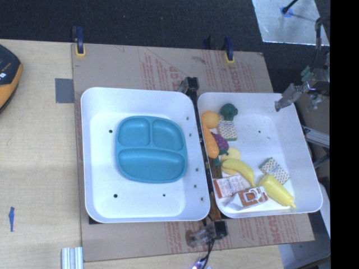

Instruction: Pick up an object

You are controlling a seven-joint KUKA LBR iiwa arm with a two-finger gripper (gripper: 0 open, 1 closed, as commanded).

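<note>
Gripper (290,96) hovers over far-right rim of the right shallow white bin (291,150); state of the jaws cannot be told at this size. Candidates cluster along that bin's left and near sides: yellow plastic banana (239,170), yellow pepper-like toy (277,190), small checkered packet (274,170), green broccoli toy (228,111). Suggest the packet or pepper: most isolated, clear approach from above. Left white bin (95,150) holds a blue divided plastic tray (150,149). Arm mostly cut off at right; items near the divider overlap, hard to separate.

The arm reaches in from the right edge, only its grey end visible, with the pincer (282,101) tilted down toward the left, too small and blurred to read closely.
</note>
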